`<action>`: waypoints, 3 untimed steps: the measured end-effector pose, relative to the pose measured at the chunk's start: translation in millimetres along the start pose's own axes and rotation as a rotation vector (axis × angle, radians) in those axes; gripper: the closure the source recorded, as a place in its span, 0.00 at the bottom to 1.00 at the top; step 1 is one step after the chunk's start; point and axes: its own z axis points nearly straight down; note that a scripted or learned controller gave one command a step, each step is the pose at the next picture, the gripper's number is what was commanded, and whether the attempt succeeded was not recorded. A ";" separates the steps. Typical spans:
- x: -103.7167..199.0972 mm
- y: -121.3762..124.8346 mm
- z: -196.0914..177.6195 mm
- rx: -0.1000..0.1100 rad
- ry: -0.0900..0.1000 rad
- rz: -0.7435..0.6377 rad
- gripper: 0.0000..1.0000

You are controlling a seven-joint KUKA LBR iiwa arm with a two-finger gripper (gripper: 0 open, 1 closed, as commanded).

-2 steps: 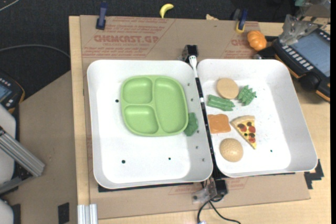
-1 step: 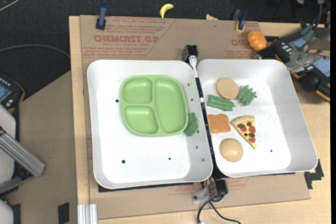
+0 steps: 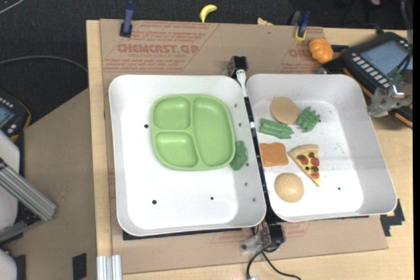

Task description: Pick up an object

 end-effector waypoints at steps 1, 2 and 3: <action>40.7 -15.9 -157.7 -0.026 -0.007 -0.010 1.00; 105.5 -62.0 -51.2 0.006 0.004 -0.009 1.00; 193.4 -81.5 -163.0 -0.020 0.001 -0.016 1.00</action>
